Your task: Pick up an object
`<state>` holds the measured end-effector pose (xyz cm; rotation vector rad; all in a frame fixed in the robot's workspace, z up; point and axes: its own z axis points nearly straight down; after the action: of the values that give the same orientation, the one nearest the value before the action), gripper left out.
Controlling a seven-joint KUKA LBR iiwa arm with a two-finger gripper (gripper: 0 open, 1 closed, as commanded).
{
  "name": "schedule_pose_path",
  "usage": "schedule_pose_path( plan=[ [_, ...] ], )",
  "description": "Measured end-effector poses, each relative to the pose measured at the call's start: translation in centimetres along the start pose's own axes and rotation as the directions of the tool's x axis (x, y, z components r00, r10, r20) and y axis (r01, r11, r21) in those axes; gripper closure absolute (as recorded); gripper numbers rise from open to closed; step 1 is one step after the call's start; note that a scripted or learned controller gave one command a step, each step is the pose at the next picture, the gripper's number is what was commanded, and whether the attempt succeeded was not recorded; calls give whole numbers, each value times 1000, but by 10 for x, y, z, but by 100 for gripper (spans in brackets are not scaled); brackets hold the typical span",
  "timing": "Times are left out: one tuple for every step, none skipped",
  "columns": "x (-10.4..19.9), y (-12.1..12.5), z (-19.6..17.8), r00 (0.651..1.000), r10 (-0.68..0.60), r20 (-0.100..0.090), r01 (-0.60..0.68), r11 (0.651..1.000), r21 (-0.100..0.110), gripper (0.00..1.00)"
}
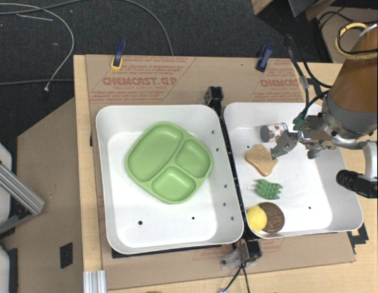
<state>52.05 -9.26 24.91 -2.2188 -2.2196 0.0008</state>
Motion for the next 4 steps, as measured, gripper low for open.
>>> schedule_pose_path(
  plan=[
    [0,0,0,1000,0,0,0,1000,-1,0],
    [-8,6,47,1000,1,0,-1,1000,0,0],
    [-12,6,109,1000,1,-1,-1,1000,6,0],
    [-11,5,162,1000,1,-1,-1,1000,5,0]
  ],
)
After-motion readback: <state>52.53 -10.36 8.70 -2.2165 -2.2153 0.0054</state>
